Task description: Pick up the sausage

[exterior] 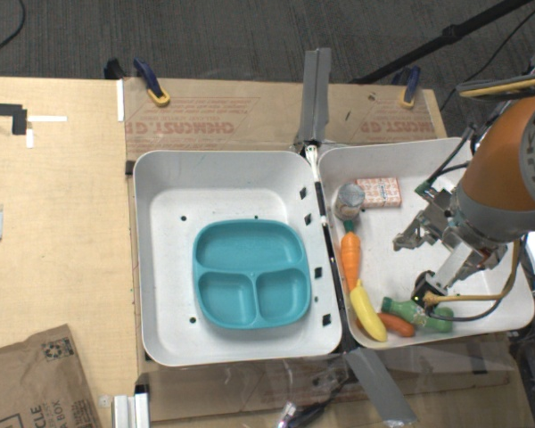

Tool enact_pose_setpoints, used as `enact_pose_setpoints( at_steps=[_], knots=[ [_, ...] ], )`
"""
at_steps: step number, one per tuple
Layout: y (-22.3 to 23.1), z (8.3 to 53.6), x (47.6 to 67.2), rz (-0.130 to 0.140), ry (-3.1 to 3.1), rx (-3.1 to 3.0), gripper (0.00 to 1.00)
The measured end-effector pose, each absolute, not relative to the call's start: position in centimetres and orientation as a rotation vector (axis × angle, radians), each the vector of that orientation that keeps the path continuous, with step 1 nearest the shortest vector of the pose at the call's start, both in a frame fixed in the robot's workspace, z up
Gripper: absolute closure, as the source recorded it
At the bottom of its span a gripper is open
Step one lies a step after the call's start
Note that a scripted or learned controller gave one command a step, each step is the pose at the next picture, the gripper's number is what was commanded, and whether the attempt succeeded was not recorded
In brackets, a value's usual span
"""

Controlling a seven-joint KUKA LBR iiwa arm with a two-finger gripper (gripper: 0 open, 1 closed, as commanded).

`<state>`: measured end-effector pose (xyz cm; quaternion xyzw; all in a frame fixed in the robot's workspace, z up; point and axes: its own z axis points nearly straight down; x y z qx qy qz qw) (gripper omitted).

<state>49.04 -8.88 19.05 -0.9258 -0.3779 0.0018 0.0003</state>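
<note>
In the camera view, the end effector (414, 234) hangs over the right bin (401, 163), open or closed I cannot tell, while the reddish sausage (398, 325) lies near that bin's front edge, between the banana (366, 313) and a green toy (425, 317).

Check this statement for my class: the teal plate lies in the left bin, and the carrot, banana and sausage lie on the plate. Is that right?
Not quite. The plate does lie in the left bin, but the carrot, banana and sausage lie in the right bin, not on the plate. The camera view shows this.
</note>
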Motion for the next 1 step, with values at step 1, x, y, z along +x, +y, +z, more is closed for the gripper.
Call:
enact_pose_setpoints(
  at_steps=[1],
  knots=[
    [-9.89,10.72,48.15,-0.008,-1.341,-2.843,0.00]
  ],
)
